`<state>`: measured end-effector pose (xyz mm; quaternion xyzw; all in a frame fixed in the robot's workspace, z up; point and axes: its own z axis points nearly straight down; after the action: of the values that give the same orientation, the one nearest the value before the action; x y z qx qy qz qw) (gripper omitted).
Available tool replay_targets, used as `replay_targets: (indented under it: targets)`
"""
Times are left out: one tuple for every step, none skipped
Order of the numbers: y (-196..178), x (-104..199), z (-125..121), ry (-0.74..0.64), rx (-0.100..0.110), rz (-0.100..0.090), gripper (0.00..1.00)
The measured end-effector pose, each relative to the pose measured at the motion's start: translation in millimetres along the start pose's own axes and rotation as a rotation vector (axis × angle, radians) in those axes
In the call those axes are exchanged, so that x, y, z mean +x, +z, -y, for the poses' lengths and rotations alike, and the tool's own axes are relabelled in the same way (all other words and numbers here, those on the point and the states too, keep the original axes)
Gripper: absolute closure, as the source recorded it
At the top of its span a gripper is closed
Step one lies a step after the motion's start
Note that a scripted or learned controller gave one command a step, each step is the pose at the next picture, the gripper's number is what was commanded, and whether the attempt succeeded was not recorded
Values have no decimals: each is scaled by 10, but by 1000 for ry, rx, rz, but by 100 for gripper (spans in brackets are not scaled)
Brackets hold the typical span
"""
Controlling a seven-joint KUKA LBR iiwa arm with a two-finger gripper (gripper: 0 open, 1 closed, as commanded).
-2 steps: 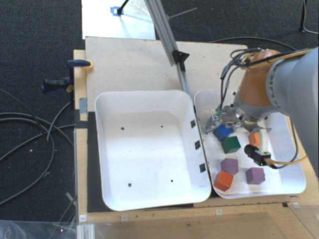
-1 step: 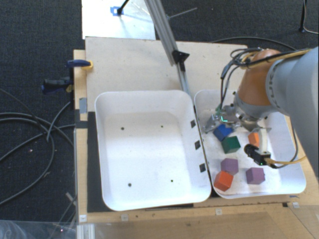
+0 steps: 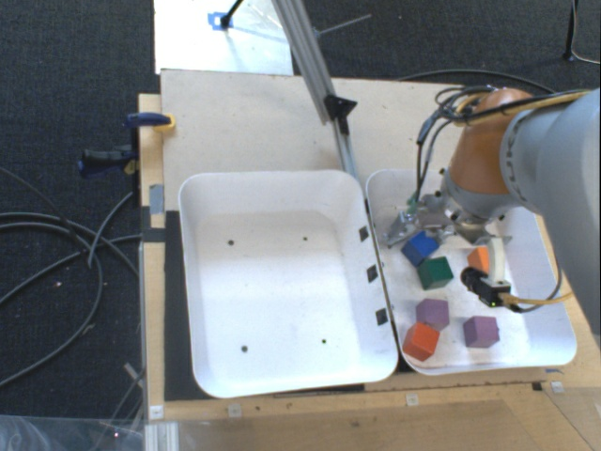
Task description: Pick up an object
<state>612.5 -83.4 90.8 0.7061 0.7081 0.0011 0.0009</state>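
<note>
Blocks lie scattered in the right-hand bin [image 3: 554, 332], all close to the gripper [image 3: 420, 225], which hangs low over that bin's upper left part. Whether its fingers are apart or together cannot be told from this angle. A blue block [image 3: 420, 248] sits just below the fingers, with a green block [image 3: 435, 272] touching its lower side. Further below are a purple block [image 3: 432, 311] and an orange block [image 3: 420, 342] near the bin's lower left corner. Another purple block [image 3: 480, 332] lies to the lower right, and a second orange block [image 3: 478, 257] is half hidden beside the gripper's body. The left-hand bin [image 3: 282, 280] sits alongside on the counter [image 3: 254, 120].
</note>
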Motion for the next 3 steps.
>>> replay_targets:
  targets:
    - [-1051,290,-283,-5,-9,0,0]
    - [-816,-273,-746,3,-3,3,0]
    - [47,-126,-170,2,11,-2,0]
